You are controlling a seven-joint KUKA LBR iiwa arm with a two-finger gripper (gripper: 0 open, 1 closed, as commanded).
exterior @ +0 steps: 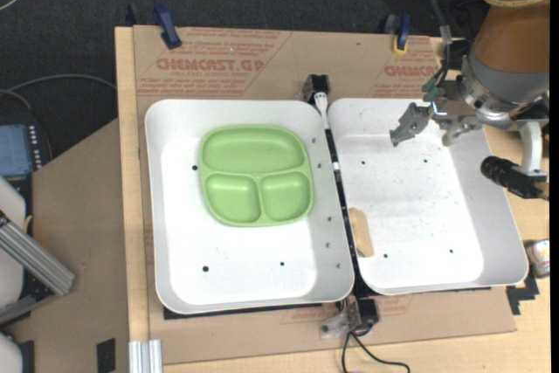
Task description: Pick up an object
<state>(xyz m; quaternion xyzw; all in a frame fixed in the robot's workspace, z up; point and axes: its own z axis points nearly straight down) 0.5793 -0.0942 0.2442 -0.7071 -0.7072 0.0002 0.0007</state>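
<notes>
— Camera view first: what do we have on the bench [218,57]?

— We see two shallow white bins side by side on a brown board. The left bin [175,258] holds a green divided tray [256,175], lying flat in the bin's upper middle, one long compartment at the far side and two smaller ones at the near side.

— And the right bin [437,249]?

— We find a small tan wooden block [361,232] at its left edge, just beside the black divider [336,179] that runs between the two bins. We cannot tell whether it touches the rim. The floor of that bin is dotted with small dark specks.

— Where do we place the arm [515,22]?

— It reaches in from the right, its orange band above the grey wrist, over the upper right corner of the right bin. The gripper [428,125] hangs over that bin's far part, well apart from the wooden block and from the green tray.

— Do we see its fingers?

— We make out two grey fingers [406,127] spread apart, one toward the left and one toward the right, with bare white bin floor between them. We see nothing gripped.

— Anything else?

— Blue [166,26] and yellow [402,37] clamps at the board's far edge.
</notes>
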